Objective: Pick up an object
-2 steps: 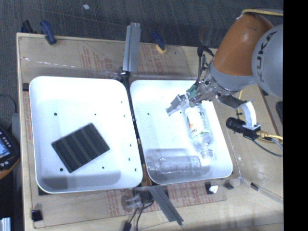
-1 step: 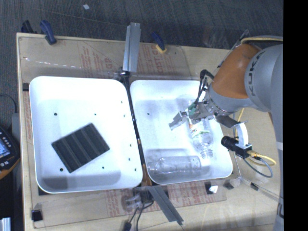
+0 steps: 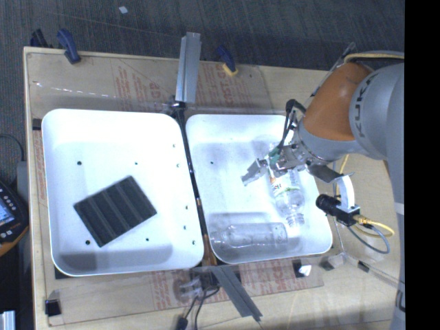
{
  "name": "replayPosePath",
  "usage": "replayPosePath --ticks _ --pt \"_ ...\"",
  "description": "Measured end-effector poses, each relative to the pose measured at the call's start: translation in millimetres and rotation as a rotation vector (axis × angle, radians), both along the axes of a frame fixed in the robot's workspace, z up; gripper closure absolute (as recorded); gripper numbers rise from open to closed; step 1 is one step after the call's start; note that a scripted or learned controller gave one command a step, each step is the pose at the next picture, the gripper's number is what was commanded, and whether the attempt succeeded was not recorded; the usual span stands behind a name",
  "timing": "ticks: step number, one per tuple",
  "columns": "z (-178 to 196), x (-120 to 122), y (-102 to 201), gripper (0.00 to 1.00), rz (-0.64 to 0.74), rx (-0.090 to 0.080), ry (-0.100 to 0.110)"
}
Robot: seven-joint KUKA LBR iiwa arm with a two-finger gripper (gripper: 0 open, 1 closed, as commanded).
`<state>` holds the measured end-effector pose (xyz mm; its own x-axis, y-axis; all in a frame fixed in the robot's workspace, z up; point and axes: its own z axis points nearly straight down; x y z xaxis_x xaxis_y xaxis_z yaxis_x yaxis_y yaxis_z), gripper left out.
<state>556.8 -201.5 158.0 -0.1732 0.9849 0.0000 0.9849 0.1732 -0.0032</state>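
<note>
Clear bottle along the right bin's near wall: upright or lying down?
Lying down: the clear bottle stretches sideways along the right bin's floor.

The floor is dark grey carpet. A light wooden bench stands on it. Blue clamps grip the bench's far edge. A metal bar lies across the top.

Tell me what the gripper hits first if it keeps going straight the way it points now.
Probably bare bin floor: the gripper points left and down into the right bin. The upright clear bottle sits beside it, off that line. Depth is unclear.
</note>
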Motion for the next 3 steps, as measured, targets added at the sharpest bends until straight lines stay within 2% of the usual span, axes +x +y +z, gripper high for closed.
replayPosePath --ticks 1,3 --pt "-8.1 5.3 -9.4 0.00 -0.150 -0.001 -0.002" --pt "-8.0 5.4 -9.3 0.00 -0.150 -0.001 -0.002"
